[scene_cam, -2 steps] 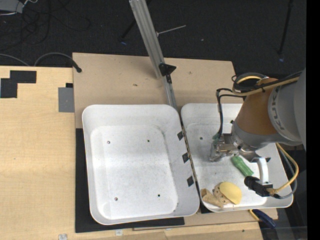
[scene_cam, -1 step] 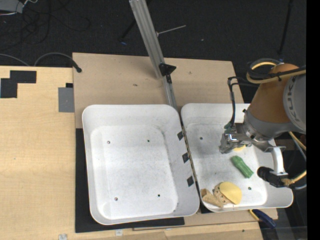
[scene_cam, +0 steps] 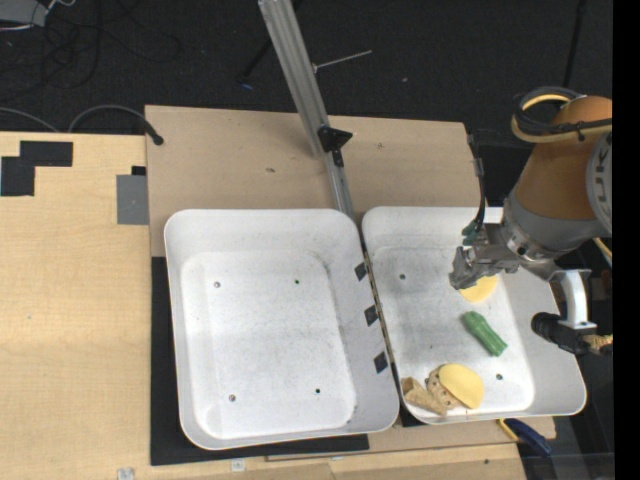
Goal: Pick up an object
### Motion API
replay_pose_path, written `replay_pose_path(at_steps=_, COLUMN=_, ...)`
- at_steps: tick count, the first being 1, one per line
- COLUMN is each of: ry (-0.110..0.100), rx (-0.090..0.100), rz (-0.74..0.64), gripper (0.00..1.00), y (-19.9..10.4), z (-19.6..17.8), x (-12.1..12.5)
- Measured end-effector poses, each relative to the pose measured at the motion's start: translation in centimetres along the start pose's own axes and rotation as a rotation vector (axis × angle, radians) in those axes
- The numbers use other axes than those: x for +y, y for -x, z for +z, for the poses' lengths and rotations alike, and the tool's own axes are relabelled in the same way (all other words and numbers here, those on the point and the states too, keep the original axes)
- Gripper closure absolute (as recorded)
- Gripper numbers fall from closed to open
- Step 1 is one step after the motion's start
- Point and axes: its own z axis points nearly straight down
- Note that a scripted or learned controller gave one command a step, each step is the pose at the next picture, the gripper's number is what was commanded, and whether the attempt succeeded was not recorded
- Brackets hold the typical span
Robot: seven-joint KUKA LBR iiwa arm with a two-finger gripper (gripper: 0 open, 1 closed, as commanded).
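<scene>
Setting: pale wooden bench (scene_cam: 70, 298) against a dark floor strewn with cables; ribbed grey aluminium rail (scene_cam: 300, 88) slanting down from 12 o'clock toward the seam between the bins.

Camera view, bins: two shallow white plastic bins side by side, left bin (scene_cam: 265, 328) and right bin (scene_cam: 400, 238), joined by small black clips along the shared edge, apparently to keep them from sliding apart.

Camera view, arm: grey arm with orange band (scene_cam: 545, 183) reaching in from 3 o'clock, wrist bent down over the right bin's 2 o'clock region.

Camera view, gripper: two-finger metal gripper (scene_cam: 470, 268) low over the bin floor, tips right at the upper edge of a small yellow rounded piece (scene_cam: 481, 289); cannot tell whether spread or pressed together, nor whether touching the piece.

Task's thing: likely that yellow piece, lying just below the tips, near the bin's 3 o'clock wall.

Other contents: green oblong block (scene_cam: 484, 333) lying slantwise just below, apart from it; round yellow disc (scene_cam: 460, 385) against a tan crumbly lump (scene_cam: 425, 396) at 6 o'clock, huddled by the near wall.

Judgement: descent for a grasp, lift not yet begun.
</scene>
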Motion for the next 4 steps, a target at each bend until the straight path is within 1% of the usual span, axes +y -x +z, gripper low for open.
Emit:
replay_pose_path(at_steps=1, ry=0.0, rx=0.0, rz=-0.001, gripper=1.0, y=-0.6, z=-4.8, x=-0.3)
replay_pose_path(at_steps=2, ry=-0.007, rx=0.003, rz=-0.003, gripper=1.0, y=-5.9, z=-3.3, x=-0.4)
replay_pose_path(at_steps=3, ry=-0.007, rx=0.002, rz=-0.003, gripper=1.0, y=-10.1, z=-3.3, x=-0.3)
replay_pose_path(at_steps=4, ry=-0.008, rx=0.003, rz=-0.005, gripper=1.0, y=-16.1, z=-3.2, x=-0.8)
